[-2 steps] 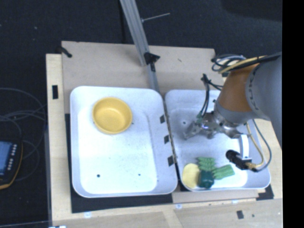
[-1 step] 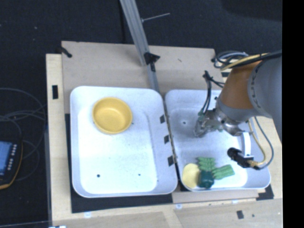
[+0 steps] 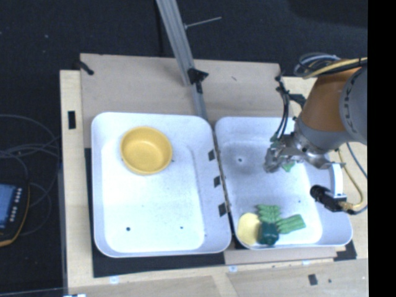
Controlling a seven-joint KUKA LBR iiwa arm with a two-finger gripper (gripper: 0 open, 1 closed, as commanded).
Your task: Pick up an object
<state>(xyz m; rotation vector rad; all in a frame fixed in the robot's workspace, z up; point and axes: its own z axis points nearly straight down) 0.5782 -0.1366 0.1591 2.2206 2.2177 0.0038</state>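
The gripper [image 3: 276, 159] hangs over the right bin [image 3: 247, 135], right of centre frame; we cannot tell its opening or any hold. Candidate objects, a green toy [image 3: 281, 223] and yellow piece [image 3: 247, 228], crowd the bin's lower edge. We should descend centred on one.
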